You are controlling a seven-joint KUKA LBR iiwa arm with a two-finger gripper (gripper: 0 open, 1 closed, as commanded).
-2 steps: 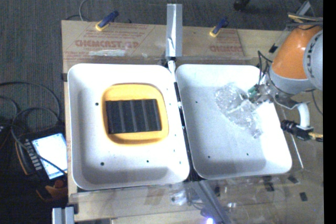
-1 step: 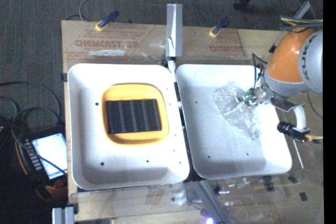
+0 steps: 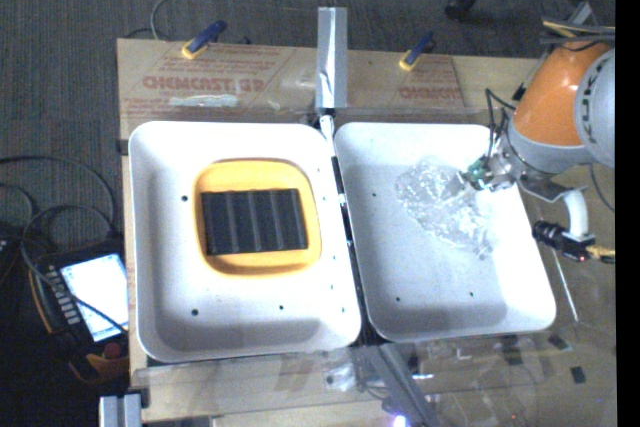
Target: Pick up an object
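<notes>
A crumpled clear plastic piece (image 3: 445, 205) lies in the upper middle of the right bin (image 3: 470, 300). In the left bin (image 3: 160, 255) a yellow rounded-rectangle object with a black ribbed top (image 3: 257, 215) lies flat near the centre. My gripper (image 3: 479, 176) sits low at the right bin's upper right side, at the plastic's right edge, under the grey and orange arm (image 3: 565, 110). The wrist hides where the gripper meets the plastic, so contact is unclear.
Two blue-and-yellow clamps (image 3: 203, 38) (image 3: 418, 47) hold a cardboard sheet behind the bins. A metal post (image 3: 331, 55) stands above the seam between the bins. A lit tablet (image 3: 90, 293) and cables lie on the floor at left.
</notes>
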